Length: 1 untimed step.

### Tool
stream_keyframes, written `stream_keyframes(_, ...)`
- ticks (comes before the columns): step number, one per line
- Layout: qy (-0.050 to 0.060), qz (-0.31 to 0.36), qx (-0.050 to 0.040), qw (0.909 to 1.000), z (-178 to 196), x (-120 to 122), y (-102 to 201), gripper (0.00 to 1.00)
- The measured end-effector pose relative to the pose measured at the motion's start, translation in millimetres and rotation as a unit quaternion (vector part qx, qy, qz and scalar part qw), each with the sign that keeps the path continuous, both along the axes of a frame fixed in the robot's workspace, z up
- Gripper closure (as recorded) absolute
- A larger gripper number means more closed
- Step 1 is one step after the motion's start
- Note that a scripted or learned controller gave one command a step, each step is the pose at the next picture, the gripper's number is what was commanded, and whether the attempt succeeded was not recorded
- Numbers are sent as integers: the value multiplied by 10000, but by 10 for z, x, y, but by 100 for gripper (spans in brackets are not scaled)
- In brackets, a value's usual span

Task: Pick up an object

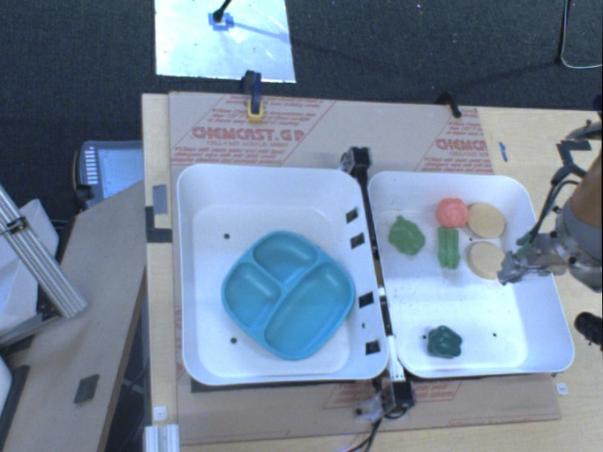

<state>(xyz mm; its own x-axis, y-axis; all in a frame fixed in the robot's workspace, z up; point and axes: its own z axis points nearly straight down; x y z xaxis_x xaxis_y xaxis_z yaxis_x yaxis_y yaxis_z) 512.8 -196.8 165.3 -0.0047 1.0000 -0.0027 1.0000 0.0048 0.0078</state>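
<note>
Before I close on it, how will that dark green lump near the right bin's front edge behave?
The lump looks rounded and bumpy, so it may roll or squirt sideways when pinched. It seems a small toy, probably light. It sits alone on the bin floor, so a nudge would likely slide it.

robotics lab or test bench, not a home. two white bins [273, 182] sit side by side on a wooden bench [155, 139], w/ printed cardboard sheet [396, 125] under them. yellow clamp [254, 109] pins the sheet at the back edge. cables [575, 26] trail over dark carpet [75, 45]. aluminium rail [38, 262] at left.
</note>
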Motion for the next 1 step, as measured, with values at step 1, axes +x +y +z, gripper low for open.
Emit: stream_keyframes(1, 0, -2, -1, 10000, 540, 22, -6, 100)
